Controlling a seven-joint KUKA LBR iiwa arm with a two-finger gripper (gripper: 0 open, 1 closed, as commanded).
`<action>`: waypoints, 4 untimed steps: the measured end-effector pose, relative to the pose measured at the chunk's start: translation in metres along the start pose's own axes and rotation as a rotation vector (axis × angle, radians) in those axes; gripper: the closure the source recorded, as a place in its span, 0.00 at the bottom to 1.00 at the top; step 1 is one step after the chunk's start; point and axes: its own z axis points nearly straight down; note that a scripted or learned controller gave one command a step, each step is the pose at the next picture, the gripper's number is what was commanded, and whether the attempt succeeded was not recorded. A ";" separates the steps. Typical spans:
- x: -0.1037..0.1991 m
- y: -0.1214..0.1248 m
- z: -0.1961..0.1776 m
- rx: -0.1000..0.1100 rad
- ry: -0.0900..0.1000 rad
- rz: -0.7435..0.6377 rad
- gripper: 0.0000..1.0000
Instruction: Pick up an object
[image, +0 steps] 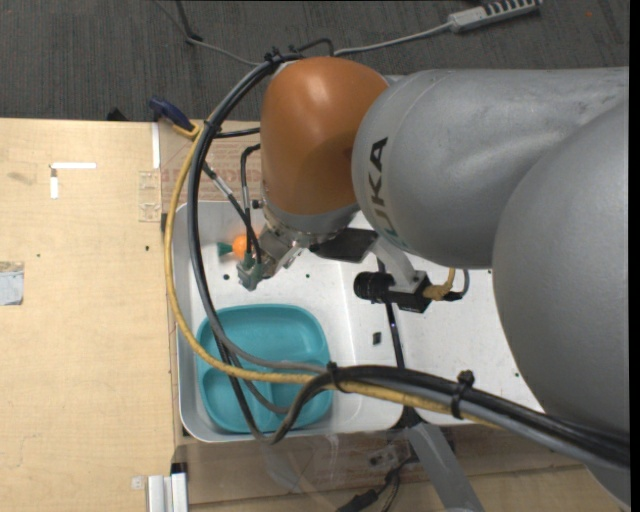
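Clearly the arm (500, 190) takes up most of the view: a broad grey body reaching in from the right and upper right, with black lettering on its side and a rounded orange band (315, 130) above the wrist, which points down toward the bench.

Under it sits a shallow white bin (440, 340), its floor showing to the right of the wrist and along the bottom. A wide sheet of pale wood (80, 300) covers the left part of the bench, right up to the bin's left rim.

Inside the bin, at its lower left, lies a teal tray (265, 345) with rounded corners and a raised lip. A bundle of black and yellow cables (300, 372) loops from the wrist down the bin's left side and across the tray, then runs off to the lower right.

The gripper (250, 272) hangs below the orange band, over the upper left part of the bin, just above the tray's far edge. Its tip is small and greenish; whether it is open or closed cannot be told, and nothing can be seen held in it.

Just beside the tip, to its upper left, a small orange object (239, 243) rests on the white floor of the bin.
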 end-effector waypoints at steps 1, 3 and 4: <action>0.047 -0.057 0.068 -0.001 0.000 -0.526 1.00; -0.014 -0.096 0.090 -0.003 -0.001 -0.873 1.00; 0.015 -0.013 0.140 -0.010 -0.013 -1.122 1.00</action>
